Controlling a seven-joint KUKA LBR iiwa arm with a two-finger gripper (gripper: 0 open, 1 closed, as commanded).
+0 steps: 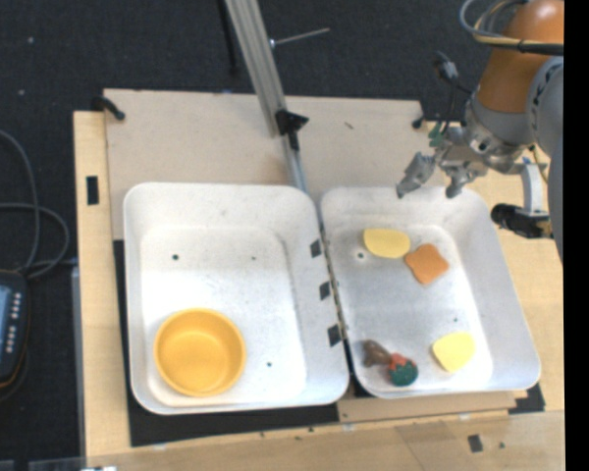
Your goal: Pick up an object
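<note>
Nearest, a smooth round yellow-orange bowl (199, 351) sits in the left bin's (226, 204) front corner, close to the rim. In the right bin (501, 292), a small brown, green and red toy (391, 363) lies by the front wall, with a flat, rounded yellow piece (453, 351) near it. Bare speckled floor opens behind them. Farther back, an orange block (427, 263) touches a pale yellow oval (386, 242). The gripper (433, 181) hangs over the far rim, fingers spread wide, holding nothing.
</note>
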